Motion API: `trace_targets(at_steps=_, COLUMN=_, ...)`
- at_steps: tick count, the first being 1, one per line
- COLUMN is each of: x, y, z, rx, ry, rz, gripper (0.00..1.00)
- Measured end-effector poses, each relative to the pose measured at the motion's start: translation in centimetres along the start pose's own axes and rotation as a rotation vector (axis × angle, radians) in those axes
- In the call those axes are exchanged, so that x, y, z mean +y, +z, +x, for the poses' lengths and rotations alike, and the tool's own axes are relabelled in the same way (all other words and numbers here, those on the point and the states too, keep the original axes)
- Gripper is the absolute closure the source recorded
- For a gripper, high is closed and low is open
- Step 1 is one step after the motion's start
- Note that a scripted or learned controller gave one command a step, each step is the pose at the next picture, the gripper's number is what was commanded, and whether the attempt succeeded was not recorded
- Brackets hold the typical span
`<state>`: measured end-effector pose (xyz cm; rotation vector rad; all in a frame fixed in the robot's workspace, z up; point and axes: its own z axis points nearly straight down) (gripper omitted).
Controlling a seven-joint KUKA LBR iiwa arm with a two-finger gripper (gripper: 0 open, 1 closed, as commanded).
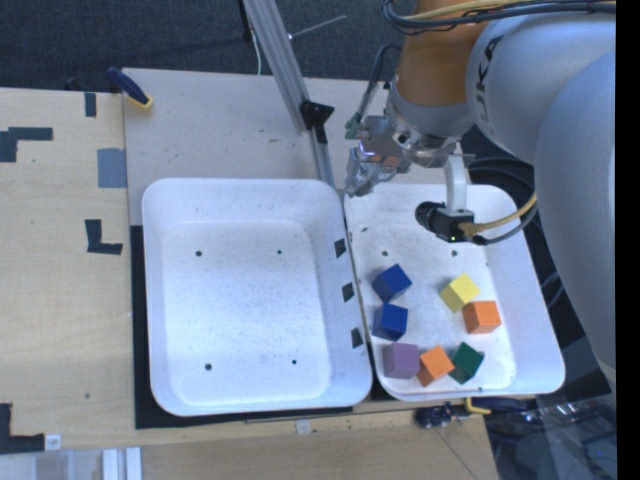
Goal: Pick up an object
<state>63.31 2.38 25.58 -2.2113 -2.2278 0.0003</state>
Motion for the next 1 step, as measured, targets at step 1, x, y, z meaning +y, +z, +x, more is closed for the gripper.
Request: trace_targets(at_steps=1, x=-0.72, y=0.11, z=5.47, rx=0.000, ry=0.000, rz=0.000, gripper=1.00)
